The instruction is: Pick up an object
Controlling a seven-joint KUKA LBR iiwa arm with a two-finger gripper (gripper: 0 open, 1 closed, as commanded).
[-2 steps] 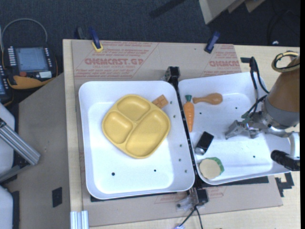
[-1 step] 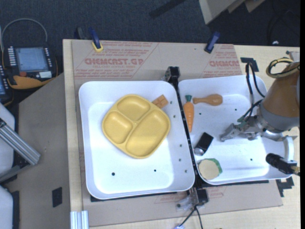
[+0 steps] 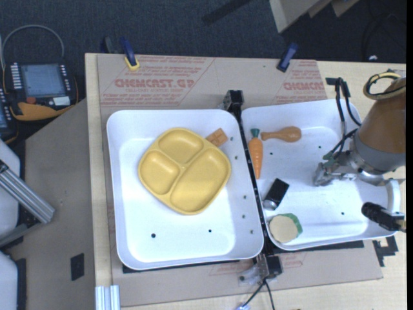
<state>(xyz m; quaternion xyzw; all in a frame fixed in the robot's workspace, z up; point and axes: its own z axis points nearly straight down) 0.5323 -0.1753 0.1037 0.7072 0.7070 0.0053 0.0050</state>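
The right white bin (image 3: 322,215) holds an orange carrot (image 3: 256,155) along its left wall. A tan wooden handle-shaped piece (image 3: 282,134) lies just behind the carrot. A small black block (image 3: 277,192) and a round cream disc with a green edge (image 3: 284,227) sit near the front left corner. My gripper (image 3: 327,173) is low over the bare floor at the right of this bin, well to the right of all these objects. Nothing is seen in it.
The left white bin (image 3: 174,241) holds a yellow divided plate (image 3: 184,170) and a small brown block (image 3: 217,137) at the plate's far right edge. Black clamps (image 3: 233,99) sit where the bins meet. Cables (image 3: 345,118) run along the right bin's back corner.
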